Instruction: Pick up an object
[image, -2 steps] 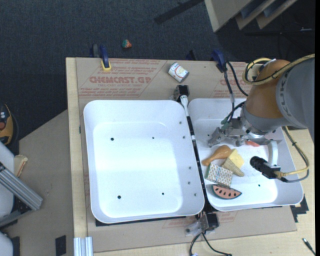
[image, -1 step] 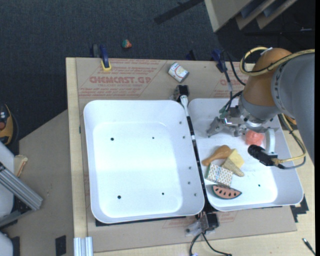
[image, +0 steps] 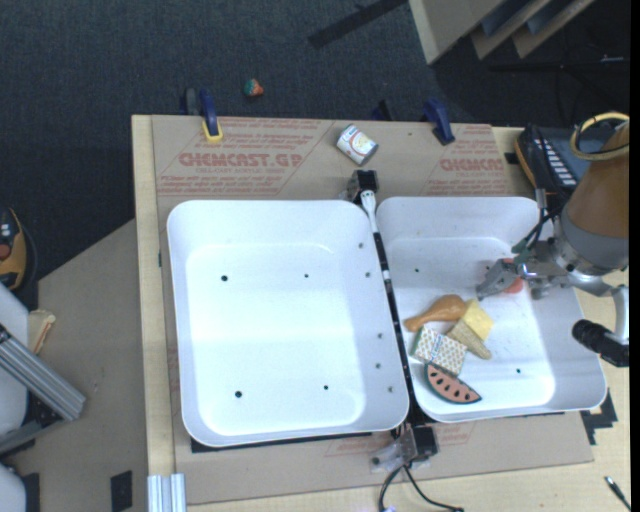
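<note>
toys clustered in right bin, gripper near

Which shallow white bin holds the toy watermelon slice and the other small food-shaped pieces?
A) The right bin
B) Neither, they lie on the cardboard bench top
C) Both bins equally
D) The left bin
A. The red toy watermelon slice, the yellow wedge-shaped block and the orange drumstick-shaped piece all lie clustered in the right shallow white bin, near its lower left corner.

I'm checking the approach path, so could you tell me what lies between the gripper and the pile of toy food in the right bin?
Only bare white bin floor: in the camera view the gripper sits up-right of the orange drumstick-shaped piece, nothing between them.
</note>
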